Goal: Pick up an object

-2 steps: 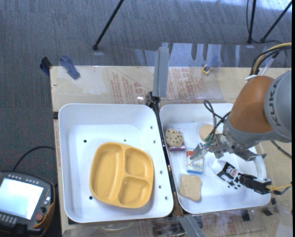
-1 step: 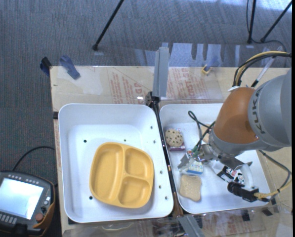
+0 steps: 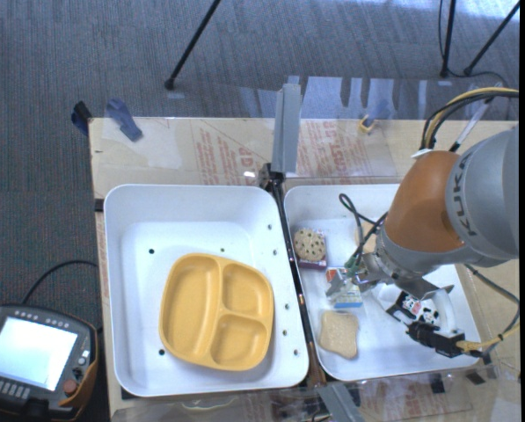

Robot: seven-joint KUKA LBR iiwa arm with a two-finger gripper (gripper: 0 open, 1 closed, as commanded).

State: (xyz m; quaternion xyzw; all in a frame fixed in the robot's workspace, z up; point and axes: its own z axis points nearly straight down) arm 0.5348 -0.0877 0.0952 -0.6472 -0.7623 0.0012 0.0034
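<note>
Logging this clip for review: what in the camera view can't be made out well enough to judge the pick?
- Gripper: the arm's orange band and wrist hide most of it; finger state unreadable.
- Small object under the gripper: blurred and partly covered; identity and contact unclear.
- Black-and-white item in the right bin: too small to identify.
- Right bin's far corner: hidden behind the arm.

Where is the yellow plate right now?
The yellow plate lies flat in the left bin of the camera view, near its middle, across the divider from the toast slice in the right bin.
</note>
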